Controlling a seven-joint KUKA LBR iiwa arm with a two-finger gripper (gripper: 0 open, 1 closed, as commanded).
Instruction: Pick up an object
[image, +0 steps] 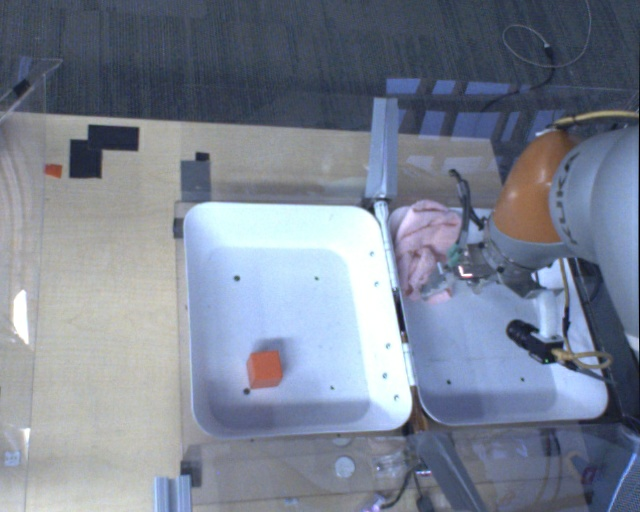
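Pink crumpled cloth (424, 240) lies in the right bin's (500, 395) upper-left corner, against the divider. The pincer (447, 272) sits at its lower edge; whether it grips anything, I cannot tell. An orange block (265, 369) rests in the left bin (290, 235).

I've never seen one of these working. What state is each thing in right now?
Orange block: lying loose in the left bin, untouched.
Pink cloth: crumpled in the right bin, at its far left corner.
Claw: low over the cloth's near edge; grip unclear.

Block (265, 369) in left bin (215, 300); cloth (424, 240) in right bin (500, 395).
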